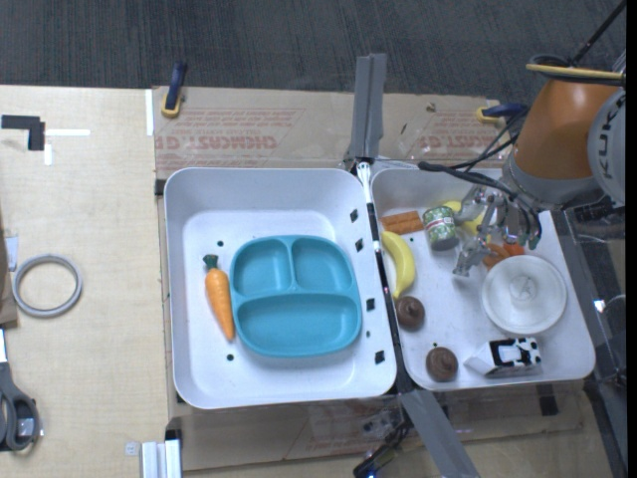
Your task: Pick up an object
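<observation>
The claw (476, 255) hangs low in the right bin (453, 312) near its far edge, between the small can (438, 226) and the white bowl (525, 293); whether it grips anything I cannot tell; judged mid-reach, it next needs one object squarely between its tips

- An orange toy carrot with a green top (219, 300) lay lengthwise in the left bin, green end away from the camera, just beside the left edge of a teal three-compartment plate (296, 295).
- A yellow plastic banana (400, 259) lay curved along the right bin's left wall.
- A small green-labelled can (439, 225) stood near the bin's far side.
- Two brown round pieces (410, 313) (441, 363) sat below the banana.
- A white round bowl (524, 293) rested upright at the right.
</observation>
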`<action>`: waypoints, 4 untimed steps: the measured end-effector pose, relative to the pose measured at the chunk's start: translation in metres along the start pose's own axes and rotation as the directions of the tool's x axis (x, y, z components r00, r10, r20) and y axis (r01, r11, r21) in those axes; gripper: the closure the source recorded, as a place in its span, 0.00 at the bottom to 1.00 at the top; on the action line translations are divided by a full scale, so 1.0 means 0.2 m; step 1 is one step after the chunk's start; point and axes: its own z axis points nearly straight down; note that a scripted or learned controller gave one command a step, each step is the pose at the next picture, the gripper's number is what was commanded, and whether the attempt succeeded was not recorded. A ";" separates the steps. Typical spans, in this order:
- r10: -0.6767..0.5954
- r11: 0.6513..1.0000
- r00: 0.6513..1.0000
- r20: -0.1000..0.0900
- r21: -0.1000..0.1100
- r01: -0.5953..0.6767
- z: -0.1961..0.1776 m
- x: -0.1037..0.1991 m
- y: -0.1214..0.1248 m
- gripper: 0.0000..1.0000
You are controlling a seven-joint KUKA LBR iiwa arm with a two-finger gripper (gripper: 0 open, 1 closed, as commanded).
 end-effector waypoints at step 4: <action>0.277 0.961 0.961 0.000 0.002 -0.277 -0.84 0.02 0.36 1.00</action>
